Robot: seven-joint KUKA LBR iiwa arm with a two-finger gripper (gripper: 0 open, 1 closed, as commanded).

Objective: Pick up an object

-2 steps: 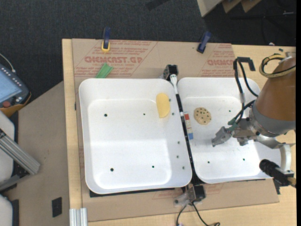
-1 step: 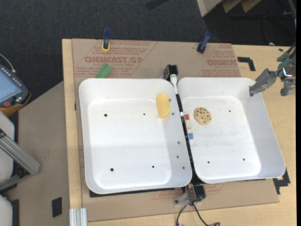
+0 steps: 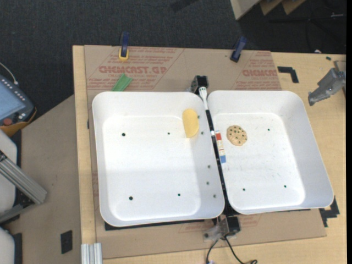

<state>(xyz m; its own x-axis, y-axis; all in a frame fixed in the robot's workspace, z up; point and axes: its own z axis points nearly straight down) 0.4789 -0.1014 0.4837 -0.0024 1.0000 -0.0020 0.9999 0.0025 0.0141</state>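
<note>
Two shallow white bins sit side by side on the table [image 3: 165, 65], which is covered by a brown cardboard sheet with red print.

Left bin [image 3: 110, 147]: holds a yellow oblong object [image 3: 190, 123] in its upper right part, close to the right wall, lying flat on the bin floor. A few small dark dots mark the floor.

Right bin [image 3: 308, 147]: holds a round tan cookie-like object [image 3: 237, 135] with dark specks, in the upper left part, near the left wall. It lies flat.

The two objects are near each other, set apart by the divider where the bins meet. A black strip [image 3: 212, 142] runs along that seam, with small red and blue marks on it beside the cookie-like object.

The claw [image 3: 325, 89] shows at the right edge of the frame, upper right, grey, outside the right bin and above the table edge. It is well apart from both objects. Nothing is seen in it. Whether it is released or clenched: cannot tell, too small and partly cut off.

Other stuff: a blue and yellow clamp [image 3: 124, 47] at the top left of the cardboard, a blue clamp [image 3: 238, 48] at top centre right, a green strip [image 3: 121, 83] above the left bin. Dark floor around the table.
</note>
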